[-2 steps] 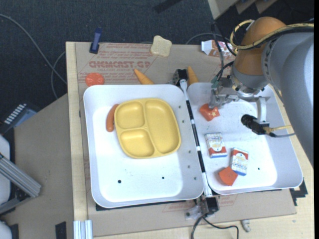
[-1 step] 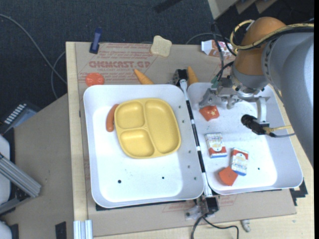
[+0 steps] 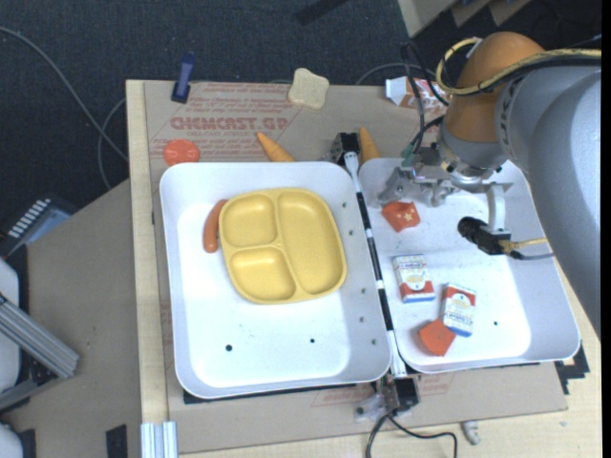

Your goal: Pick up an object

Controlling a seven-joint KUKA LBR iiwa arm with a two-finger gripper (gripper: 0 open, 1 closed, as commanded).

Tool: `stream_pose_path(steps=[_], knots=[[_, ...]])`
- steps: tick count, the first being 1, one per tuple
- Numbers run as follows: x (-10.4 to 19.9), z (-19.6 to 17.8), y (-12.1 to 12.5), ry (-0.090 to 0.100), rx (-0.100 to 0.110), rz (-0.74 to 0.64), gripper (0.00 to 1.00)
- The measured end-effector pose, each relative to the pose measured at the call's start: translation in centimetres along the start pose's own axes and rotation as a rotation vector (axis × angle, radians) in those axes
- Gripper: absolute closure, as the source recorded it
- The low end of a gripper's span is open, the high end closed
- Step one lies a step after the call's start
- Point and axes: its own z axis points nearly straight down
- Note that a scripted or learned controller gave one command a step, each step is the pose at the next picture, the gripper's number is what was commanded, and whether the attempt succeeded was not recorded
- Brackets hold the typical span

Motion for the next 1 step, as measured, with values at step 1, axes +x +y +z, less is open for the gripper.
stream_pose_path(steps=[1], knots=[[-0.70, -0.03, -0.91, 0.000, 0.003, 0.002, 0.00]])
